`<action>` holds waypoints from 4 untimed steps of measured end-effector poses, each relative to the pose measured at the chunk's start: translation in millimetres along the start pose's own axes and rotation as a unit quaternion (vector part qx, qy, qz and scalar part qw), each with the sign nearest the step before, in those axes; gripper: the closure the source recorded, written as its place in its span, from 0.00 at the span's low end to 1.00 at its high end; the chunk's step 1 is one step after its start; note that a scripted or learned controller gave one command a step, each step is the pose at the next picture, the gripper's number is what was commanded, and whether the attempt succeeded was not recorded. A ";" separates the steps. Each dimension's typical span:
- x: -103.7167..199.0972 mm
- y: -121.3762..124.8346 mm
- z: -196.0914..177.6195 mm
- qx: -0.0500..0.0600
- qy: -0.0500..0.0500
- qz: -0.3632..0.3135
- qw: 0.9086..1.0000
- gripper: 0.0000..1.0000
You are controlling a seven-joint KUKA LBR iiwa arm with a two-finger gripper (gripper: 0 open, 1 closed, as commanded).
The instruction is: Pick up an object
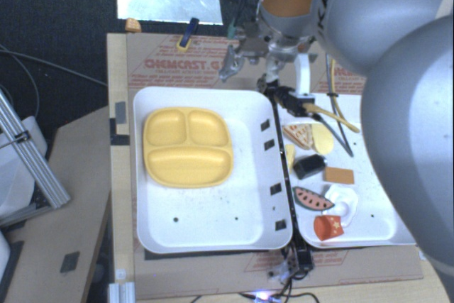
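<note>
Hand point(282, 81): above far edge between the two bins, cannot tell its state
Objects: pizza slice point(299, 134), watermelon slice point(313, 199) (toys) in right bin point(379, 223)
Left bin point(213, 223): yellow divided plate point(188, 146)

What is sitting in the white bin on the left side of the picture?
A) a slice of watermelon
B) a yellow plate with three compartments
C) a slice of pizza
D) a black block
B: the yellow divided plate lies by itself in the left bin, while the watermelon slice, black block and pizza slice all lie in the right bin.
</note>
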State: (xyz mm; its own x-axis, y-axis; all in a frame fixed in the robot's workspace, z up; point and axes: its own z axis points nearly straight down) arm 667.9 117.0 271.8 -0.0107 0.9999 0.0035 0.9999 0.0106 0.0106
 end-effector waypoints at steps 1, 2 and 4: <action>-96.8 -2.0 67.7 0.007 -0.003 0.009 1.000 0.00; -55.4 1.3 0.9 0.001 -0.001 0.002 1.000 0.00; 108.3 -19.7 -51.7 0.003 0.001 -0.002 1.000 0.00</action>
State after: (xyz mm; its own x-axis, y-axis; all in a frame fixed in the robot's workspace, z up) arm 646.4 225.0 323.7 -0.0149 0.9999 0.0063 0.9999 0.0149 0.0044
